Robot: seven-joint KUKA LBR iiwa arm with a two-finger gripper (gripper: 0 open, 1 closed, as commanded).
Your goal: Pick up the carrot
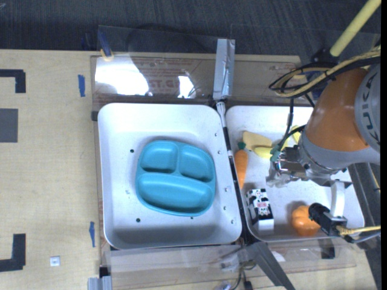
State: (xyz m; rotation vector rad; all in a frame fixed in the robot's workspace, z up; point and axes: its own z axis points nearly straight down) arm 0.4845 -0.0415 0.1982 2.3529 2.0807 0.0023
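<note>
We see the carrot (240,167) lying along the left wall of the right bin (284,233), just left of the gripper (279,173), whose grip we cannot tell. We should shift left, align with its length and mind the wall. That bin also holds a banana (256,142), an orange (303,218) and a carton (260,208); the left bin (115,162) holds a blue tray (175,177)

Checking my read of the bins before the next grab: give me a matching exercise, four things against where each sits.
Things:
1. carrot
2. blue plate
3. banana
4. orange

Places:
A. left bin
B. right bin, near edge, by the arm
C. right bin, along its left wall
D. right bin, far side, just above the carrot

Pairs: 1-C, 2-A, 3-D, 4-B
</note>
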